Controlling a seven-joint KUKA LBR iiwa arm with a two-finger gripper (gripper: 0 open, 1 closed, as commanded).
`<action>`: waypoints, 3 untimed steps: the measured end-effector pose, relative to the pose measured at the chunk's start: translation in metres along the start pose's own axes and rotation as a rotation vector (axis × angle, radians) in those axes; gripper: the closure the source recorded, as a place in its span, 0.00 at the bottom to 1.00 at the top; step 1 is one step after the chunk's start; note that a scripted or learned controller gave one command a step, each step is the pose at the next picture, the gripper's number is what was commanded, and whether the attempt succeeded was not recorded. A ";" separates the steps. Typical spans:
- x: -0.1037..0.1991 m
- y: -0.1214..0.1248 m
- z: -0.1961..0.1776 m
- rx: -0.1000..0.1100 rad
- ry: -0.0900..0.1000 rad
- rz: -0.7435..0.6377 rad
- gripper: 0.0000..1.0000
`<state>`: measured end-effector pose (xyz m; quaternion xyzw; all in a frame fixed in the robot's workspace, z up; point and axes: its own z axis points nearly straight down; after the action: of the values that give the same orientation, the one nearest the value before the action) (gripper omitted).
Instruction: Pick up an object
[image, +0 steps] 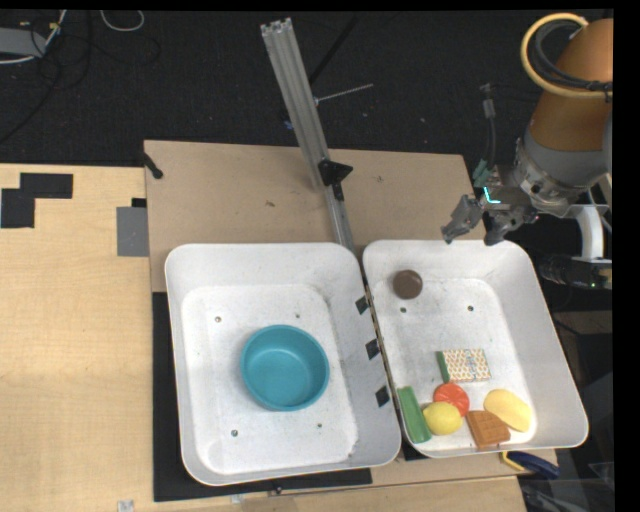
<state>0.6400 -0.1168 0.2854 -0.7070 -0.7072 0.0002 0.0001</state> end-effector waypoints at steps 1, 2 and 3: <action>0.000 0.000 0.000 0.000 0.000 0.000 0.00; 0.002 -0.003 0.043 0.004 0.001 -0.001 0.00; 0.005 0.001 0.105 0.005 0.001 -0.001 0.00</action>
<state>0.6410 -0.1114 0.1807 -0.7068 -0.7074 0.0017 0.0020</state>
